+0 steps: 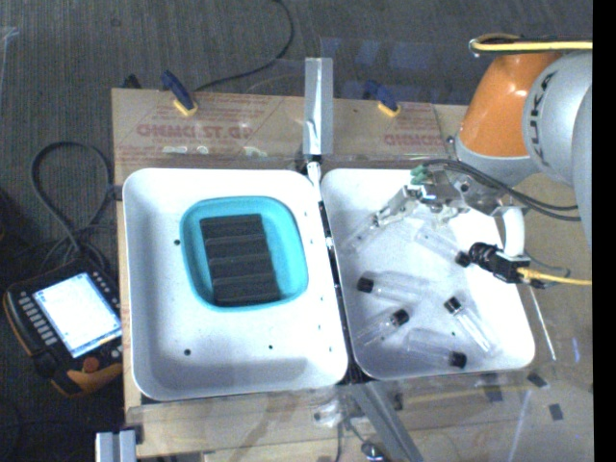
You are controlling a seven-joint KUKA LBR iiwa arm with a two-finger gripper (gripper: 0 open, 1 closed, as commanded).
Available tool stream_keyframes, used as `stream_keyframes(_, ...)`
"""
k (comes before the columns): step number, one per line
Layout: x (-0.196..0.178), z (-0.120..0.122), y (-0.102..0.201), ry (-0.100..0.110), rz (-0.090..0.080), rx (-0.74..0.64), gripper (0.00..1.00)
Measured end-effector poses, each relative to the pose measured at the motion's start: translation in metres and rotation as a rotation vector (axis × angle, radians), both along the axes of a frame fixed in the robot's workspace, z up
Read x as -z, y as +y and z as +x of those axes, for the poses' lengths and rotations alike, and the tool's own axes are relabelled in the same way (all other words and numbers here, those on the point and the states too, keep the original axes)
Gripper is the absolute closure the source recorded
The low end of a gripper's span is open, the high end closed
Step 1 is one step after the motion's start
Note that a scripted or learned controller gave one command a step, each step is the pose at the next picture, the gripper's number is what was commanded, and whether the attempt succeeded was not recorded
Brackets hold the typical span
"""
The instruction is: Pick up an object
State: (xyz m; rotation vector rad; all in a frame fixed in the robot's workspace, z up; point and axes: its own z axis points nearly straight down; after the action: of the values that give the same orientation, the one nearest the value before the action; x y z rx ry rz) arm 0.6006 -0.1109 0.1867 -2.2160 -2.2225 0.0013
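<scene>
Clear vials [414, 316] low in right bin [520, 349], fingers [409, 200] near top rim, spread unclear

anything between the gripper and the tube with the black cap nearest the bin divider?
In the camera view, bare white bin floor lies between the gripper and that tube. The other clear tubes lie farther right and lower.
</scene>
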Motion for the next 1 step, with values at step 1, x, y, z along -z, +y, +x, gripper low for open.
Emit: stream_keyframes(1, 0.0935, -0.0204, 0.0056, -0.002, 0.000, 0.013, 0.00)
